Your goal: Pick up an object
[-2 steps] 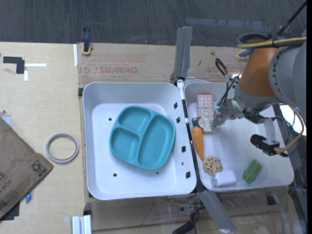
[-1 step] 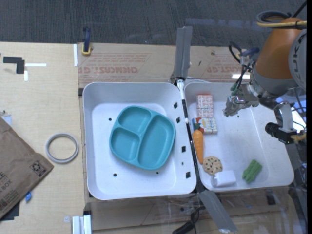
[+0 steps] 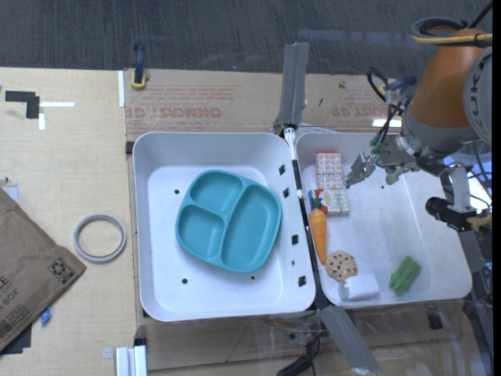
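The arm (image 3: 446,77), grey with an orange band, is reaching in over the right bin (image 3: 438,284), and its claw (image 3: 374,167) is hanging above the upper part of that bin, just right of the wafer packets; whether the claw is spread or pressed together cannot be told from this slant, and nothing is showing between its tips. Taking the right bin as the landmark, the pickable things are lying along its left and lower parts: a stack of pink-and-white wafer packets (image 3: 331,181) is sitting near its upper left wall, a toy carrot (image 3: 318,233) is lying lengthwise against its left wall just below the packets, a chocolate-chip cookie (image 3: 340,265) is resting just below and right of the carrot, a small white block (image 3: 361,287) is sitting next to the cookie near the bin's lower rim, and a green ridged piece (image 3: 405,274) is lying toward its lower right corner. To the left of the right bin, the left bin (image 3: 156,288) is holding a teal divided plate (image 3: 228,220). Farther left still, on the bench (image 3: 70,171), a roll of tape (image 3: 99,236) is lying flat, with a brown cardboard sheet (image 3: 27,269) near it at the edge.
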